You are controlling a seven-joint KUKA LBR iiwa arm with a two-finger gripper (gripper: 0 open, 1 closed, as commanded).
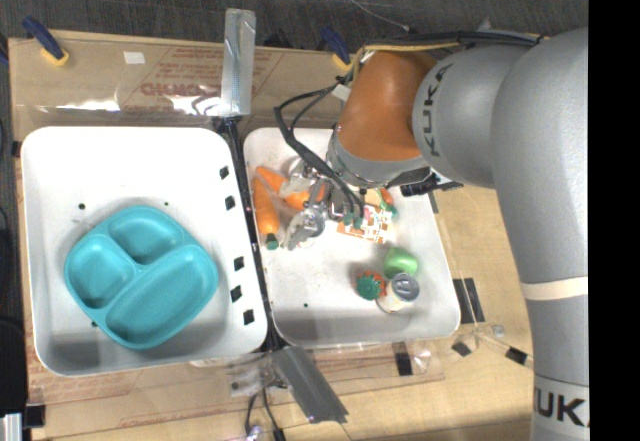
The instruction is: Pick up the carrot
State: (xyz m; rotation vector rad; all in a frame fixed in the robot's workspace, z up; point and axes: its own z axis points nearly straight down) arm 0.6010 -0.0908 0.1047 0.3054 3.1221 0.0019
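The carrot (266, 201) lies in the right bin (330, 324), at its left side, close to the wall that divides the two bins. It is orange, it lies lengthwise along this wall, and a small green end shows at its lower tip. A second orange piece (290, 191) is just beside it to the right, and I cannot tell if this is another carrot or a different toy.

My pincer (305, 219) is down in the same bin, just to the right of the carrot, and its metal tips are near the lower half of the carrot. From above I cannot tell how far it is open, and I see nothing clearly held in it. My wrist with the orange band (385, 114) covers the upper part of the bin.

More to the right there is a small box with a coloured print (367, 221), partly under my wrist. Lower in the bin are a green round thing (401, 261), a small can with a grey lid (402, 289) and a little orange and green piece (371, 284), all near each other.

In the left bin (60, 159) a turquoise divided plate (140, 276) lies, with three compartments.
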